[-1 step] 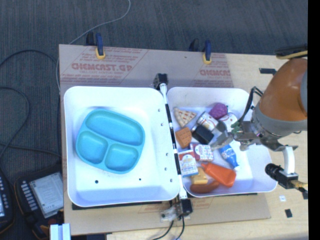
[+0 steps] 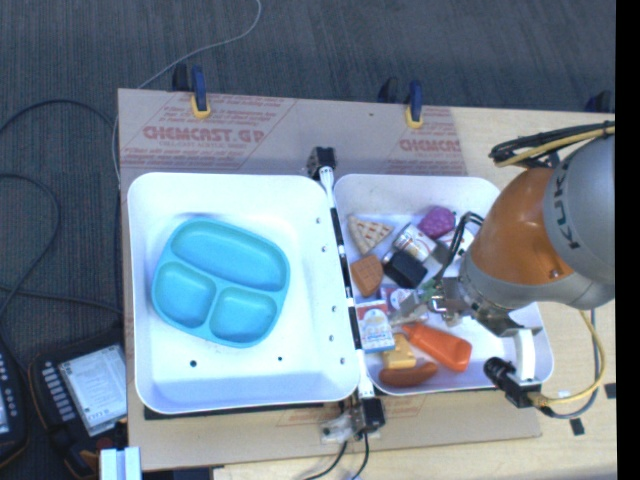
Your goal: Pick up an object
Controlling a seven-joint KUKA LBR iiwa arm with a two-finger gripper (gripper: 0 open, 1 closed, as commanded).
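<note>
1. The pincer (image 2: pixel 432 298) is sitting low inside the right bin (image 2: pixel 470 186), among the clutter; whether it is apart, together or clamped on anything cannot be told.
2. Candidate objects are lying close around it: an orange carrot-like piece (image 2: pixel 440 346) just below, a black block (image 2: pixel 405 268) just above-left, a purple item (image 2: pixel 437 221) further above, a waffle wedge (image 2: pixel 370 233) up and to the left.
3. Nothing is visibly lifting clear of the bin; judged so, the pick is not yet done.
4. The blue divided tray (image 2: pixel 220 280) is resting in the left bin (image 2: pixel 150 208), well apart leftward.
</note>
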